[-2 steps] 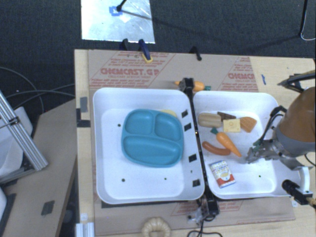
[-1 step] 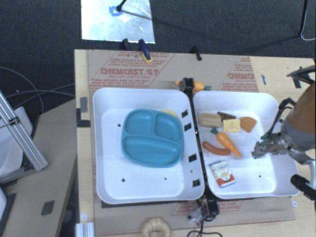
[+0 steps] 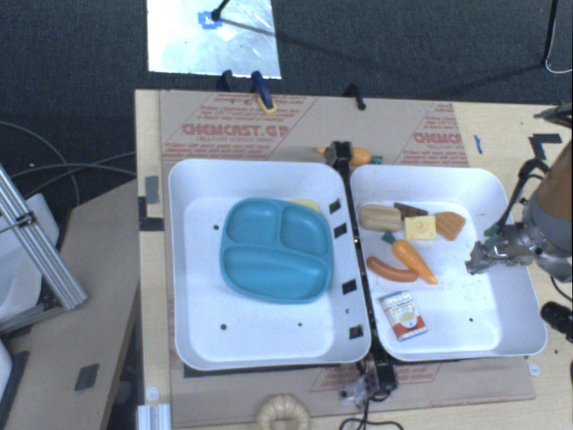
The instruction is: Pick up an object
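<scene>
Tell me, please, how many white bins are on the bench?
2. The left bin holds a blue divided plate; the right bin holds toy food, with the gripper over its right side.

Two bins (image 3: 269, 176), one plate (image 3: 276, 249), five foods (image 3: 414, 260)

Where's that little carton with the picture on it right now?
The small carton lies in the right bin, near its front edge, just below the carrot and the sausage.
</scene>
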Motion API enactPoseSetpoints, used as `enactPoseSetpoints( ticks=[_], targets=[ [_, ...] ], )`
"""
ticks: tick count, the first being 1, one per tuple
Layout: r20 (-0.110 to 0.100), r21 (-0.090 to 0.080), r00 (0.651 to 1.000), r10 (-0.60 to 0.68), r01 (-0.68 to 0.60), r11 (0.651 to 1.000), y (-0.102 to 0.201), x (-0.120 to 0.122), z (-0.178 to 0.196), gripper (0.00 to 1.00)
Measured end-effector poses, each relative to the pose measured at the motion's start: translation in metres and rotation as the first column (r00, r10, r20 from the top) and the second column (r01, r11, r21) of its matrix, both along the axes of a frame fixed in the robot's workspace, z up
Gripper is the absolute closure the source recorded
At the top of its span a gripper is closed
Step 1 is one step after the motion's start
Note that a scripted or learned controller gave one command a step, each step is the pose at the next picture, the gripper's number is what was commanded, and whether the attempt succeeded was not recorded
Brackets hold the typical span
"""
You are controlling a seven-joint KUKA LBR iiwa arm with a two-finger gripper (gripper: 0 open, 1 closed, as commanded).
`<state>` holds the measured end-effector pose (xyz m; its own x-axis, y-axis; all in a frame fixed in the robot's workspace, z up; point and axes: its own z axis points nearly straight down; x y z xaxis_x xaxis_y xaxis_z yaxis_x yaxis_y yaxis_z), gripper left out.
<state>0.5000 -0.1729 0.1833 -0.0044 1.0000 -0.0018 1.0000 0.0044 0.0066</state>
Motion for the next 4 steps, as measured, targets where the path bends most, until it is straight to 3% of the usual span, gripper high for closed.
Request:
enactPoseSetpoints(
  ticks=[1, 4],
  targets=[
    [0.000, 0.000, 1.000, 0.000, 0.000, 1.000, 0.000, 0.002, 0.044, 1.00],
    [-0.002, 0.004, 1.000, 0.006, -0.006, 1.000, 0.155, 0.086, 0.056, 1.00]
  ],
)
